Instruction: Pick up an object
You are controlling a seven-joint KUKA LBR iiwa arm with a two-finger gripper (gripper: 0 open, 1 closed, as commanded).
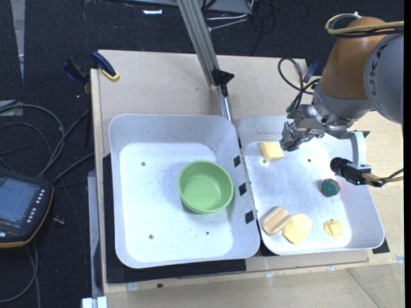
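A pale yellow block [271,151] lies at the far left of the right bin [359,236]. My gripper [288,141] hangs just right of that block, close above the bin floor, with nothing visibly between its fingers. Further right lies a small green and red ball [330,187]. Near the front of the same bin lie a tan bread-like piece [275,219], a round yellow piece [298,229] touching it, and a small yellow lump [332,228].
A green bowl [205,186] stands in the middle of the left bin [135,236]. A slanted metal pole [200,37] rises from the divide between the bins. Cables hang by the wrist on the right.
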